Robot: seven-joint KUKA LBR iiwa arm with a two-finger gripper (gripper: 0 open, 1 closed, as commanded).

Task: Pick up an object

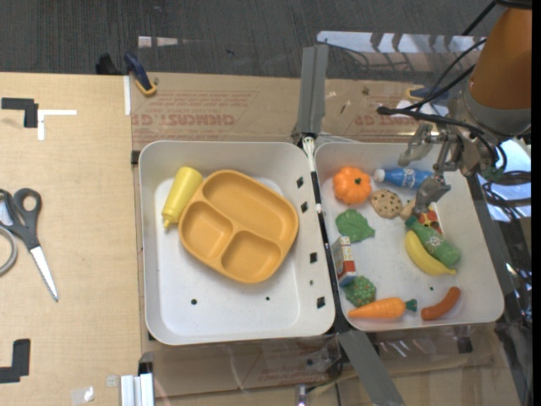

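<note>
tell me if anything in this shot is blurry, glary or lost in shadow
Camera view: lighting is even and soft, with the yellow tray and left bin sharp; the arm's orange band at top right is close to the lens and soft; glare whitens the clear panel behind the right bin; the pincer is slightly smeared, its fingers hard to read; the floor along the top is dark.

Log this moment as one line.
gripper: above right bin, near cookie | nothing visibly held | left bin: tray, yellow bottle
</note>
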